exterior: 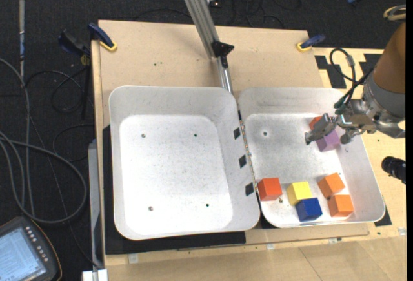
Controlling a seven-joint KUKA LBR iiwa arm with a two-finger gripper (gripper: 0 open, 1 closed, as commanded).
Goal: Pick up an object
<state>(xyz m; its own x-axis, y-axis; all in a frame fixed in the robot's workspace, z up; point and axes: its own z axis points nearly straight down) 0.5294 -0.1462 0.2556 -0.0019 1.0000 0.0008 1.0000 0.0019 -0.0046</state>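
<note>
Five blocks near right bin front; pincer over purple block, grip state unclear.

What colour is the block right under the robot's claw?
Purple. The block sits just below the gripper in the right bin, seen in the camera view.

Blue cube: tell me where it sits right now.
The blue cube lies in the right bin, near its front edge, touching the yellow cube just behind it, with an orange cube to its right.
</note>
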